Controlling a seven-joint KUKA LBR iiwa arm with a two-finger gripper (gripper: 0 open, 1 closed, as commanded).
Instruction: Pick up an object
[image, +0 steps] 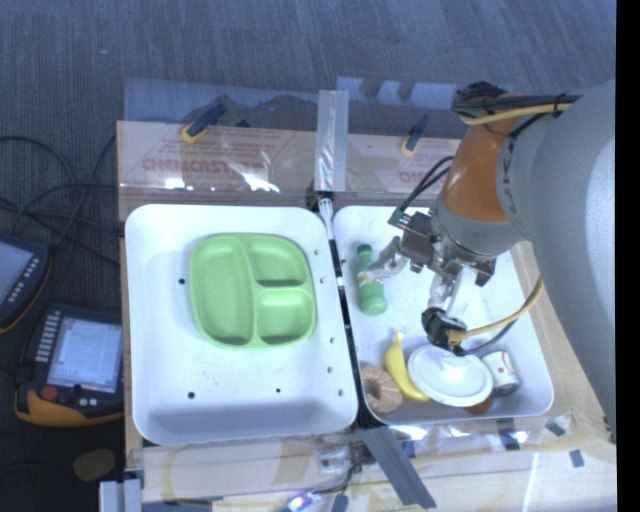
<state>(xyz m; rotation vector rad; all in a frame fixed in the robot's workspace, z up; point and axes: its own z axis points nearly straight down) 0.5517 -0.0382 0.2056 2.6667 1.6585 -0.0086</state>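
Bottle (371, 283): small, green, lying on its side in the right bin (530, 300), near the wall shared with the left bin (150, 320). Judged light, stiff plastic, smooth and rounded, so likely to roll or slip; best taken across the body at mid-length, fingers square to its long axis.

Gripper (385, 262): at the end of the arm (480, 190), directly over or against the bottle's upper end. Whether it is spread or pressed together cannot be told from this angle, and no object is seen held.

Other stock, right bin, front: banana (398, 368), yellow, soft, curved; white dish (452, 374) just beside it; brown round item (380, 388); small can (503, 370).

Left bin: green divided plate (254, 290), lying flat near the centre.
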